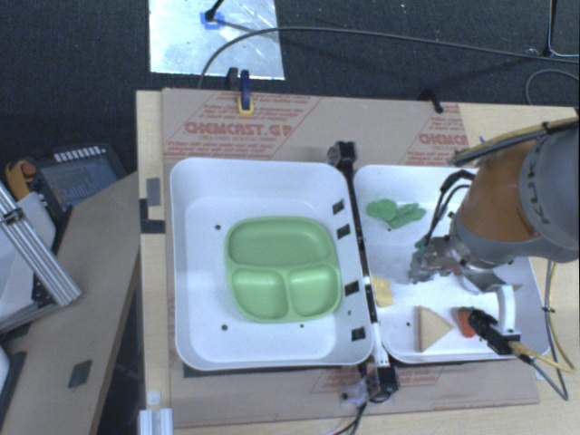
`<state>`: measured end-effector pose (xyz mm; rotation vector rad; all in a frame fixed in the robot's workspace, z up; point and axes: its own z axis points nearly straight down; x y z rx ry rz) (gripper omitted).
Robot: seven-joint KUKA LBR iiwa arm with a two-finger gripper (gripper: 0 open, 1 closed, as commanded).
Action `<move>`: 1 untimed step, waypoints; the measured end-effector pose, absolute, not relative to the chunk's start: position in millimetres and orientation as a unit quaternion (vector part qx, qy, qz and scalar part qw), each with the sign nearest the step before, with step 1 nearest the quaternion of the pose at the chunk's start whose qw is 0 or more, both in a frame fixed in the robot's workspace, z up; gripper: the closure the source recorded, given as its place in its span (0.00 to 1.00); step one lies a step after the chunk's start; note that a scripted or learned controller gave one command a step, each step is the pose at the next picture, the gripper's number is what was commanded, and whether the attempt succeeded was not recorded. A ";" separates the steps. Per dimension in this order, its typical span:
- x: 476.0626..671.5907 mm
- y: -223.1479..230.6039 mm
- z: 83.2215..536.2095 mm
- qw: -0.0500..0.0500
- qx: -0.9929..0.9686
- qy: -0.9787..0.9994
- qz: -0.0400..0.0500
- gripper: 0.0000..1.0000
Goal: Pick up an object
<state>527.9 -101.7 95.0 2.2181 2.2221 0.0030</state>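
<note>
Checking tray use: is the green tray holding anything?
Empty: the green tray shows three bare compartments, lying flat in the left bin.

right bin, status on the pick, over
Pincer low in right bin, nothing seen held. Green piece behind it, tan wedge and yellow bit in front. Arm hangs over the bin.
</note>
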 end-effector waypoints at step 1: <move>525.8 -95.4 140.3 0.002 0.706 0.709 0.001 1.00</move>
